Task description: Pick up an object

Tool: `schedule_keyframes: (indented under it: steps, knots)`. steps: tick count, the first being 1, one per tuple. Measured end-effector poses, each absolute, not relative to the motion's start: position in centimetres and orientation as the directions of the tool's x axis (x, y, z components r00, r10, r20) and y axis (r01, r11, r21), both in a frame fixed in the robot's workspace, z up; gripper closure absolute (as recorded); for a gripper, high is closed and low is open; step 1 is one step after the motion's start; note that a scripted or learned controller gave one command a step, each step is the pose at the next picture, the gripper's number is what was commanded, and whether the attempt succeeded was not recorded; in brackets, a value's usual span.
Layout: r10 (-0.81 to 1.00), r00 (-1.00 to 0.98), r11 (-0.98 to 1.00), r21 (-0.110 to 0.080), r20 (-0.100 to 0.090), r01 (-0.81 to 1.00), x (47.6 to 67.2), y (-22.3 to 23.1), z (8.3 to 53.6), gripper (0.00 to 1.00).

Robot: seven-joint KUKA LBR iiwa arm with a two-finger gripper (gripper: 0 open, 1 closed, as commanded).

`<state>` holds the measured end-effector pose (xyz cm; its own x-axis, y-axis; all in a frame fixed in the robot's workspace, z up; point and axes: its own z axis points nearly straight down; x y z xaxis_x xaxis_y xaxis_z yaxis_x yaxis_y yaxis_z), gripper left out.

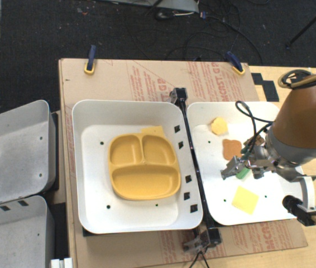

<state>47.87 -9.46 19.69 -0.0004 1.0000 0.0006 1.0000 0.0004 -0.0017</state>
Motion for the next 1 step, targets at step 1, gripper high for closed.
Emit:
schedule_keyframes:
  steps: [1]
  knots:
    - [1.0,0.003,-0.003,-0.006,0.001,1.0,47.73,-10.39,13.88,0.0]
